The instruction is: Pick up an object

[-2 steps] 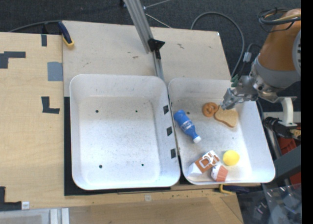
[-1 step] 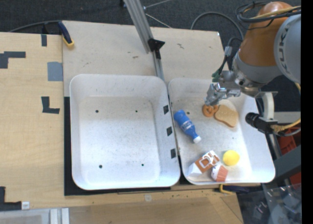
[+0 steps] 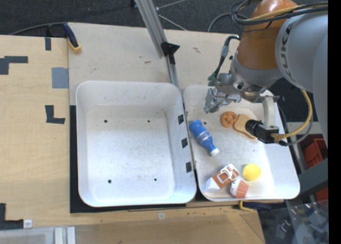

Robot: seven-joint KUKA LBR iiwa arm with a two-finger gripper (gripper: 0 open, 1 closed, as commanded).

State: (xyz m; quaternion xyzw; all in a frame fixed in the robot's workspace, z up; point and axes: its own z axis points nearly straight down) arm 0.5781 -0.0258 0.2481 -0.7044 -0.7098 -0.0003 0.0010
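Observation:
The right bin [image 3: 282, 168] holds a blue bottle with a white cap [image 3: 203, 136], a small brown pretzel-shaped piece [image 3: 228, 119], a tan flat piece [image 3: 244, 124], a yellow ball [image 3: 251, 171] and an orange-and-white carton [image 3: 228, 178]. My gripper [image 3: 214, 105] hangs over the bin's back left part, just above and right of the blue bottle and left of the pretzel piece. Its dark fingers point down with nothing visible between them.
The left bin [image 3: 128, 141] lies beside the right one. A slanted metal pole [image 3: 152, 22] rises behind the bins. A black cable connector [image 3: 261, 130] hangs over the right bin near the tan piece. The wooden bench [image 3: 32, 131] extends left.

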